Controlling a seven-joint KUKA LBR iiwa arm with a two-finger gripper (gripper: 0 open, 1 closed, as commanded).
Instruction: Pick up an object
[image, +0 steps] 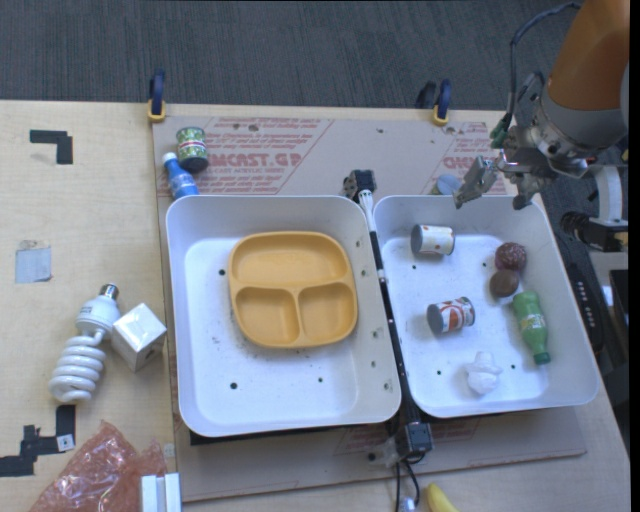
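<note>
The right bin holds a small white cup lying on its side, a red-and-white can, a green bottle, a dark red-brown ball, a brown lump and a crumpled white object. My gripper hangs above the back rim of the right bin, its two fingers spread apart with nothing between them. It is above and to the right of the white cup.
The left bin holds a yellow divided tray. A spiral light bulb, a white cube and a red mesh bag lie on the bench to the left. A small bottle stands behind the left bin.
</note>
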